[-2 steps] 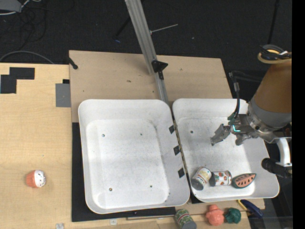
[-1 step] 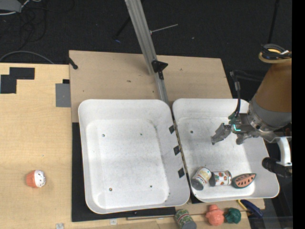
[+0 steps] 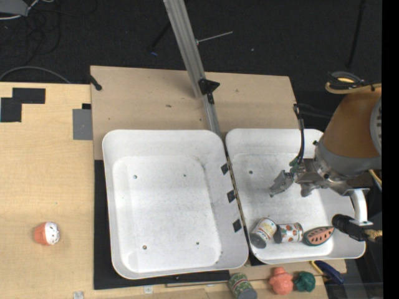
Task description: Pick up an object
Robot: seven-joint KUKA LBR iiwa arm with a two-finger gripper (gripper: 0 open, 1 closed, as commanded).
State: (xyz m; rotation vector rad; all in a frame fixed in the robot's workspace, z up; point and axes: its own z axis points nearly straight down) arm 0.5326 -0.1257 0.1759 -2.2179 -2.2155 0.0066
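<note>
Candidate objects: three small things lay in a row along the near edge of the right white bin (image 3: 262,148): a short cream-and-yellow patterned can (image 3: 264,230) lying on its side, a red-and-white printed can (image 3: 288,233) just beside it, and a flat watermelon-slice toy, red with a green rim (image 3: 318,235).
Long axis: the row ran left to right along the bin's near wall; the printed can's axis followed the same line, and the slice tilted slightly up toward the right.
Gripper: the grey two-finger gripper (image 3: 280,184) hung over the bare middle of the right bin, pointing left and a little downward.
Jaws: too blurred and dark to judge; I cannot tell whether they stood apart or together, and nothing was visible between them.
Key relation: the objects lay toward the camera from the gripper, near but apart; the printed can sat most directly below it in the view.
Judgement: the next move likely called for a shift toward the near wall, then a descent.
Risk: the wall and tight neighbours crowded any grasp.
Surroundings: the left white bin (image 3: 124,148); a small red-and-white round toy (image 3: 47,233) on the wooden bench at far left.
</note>
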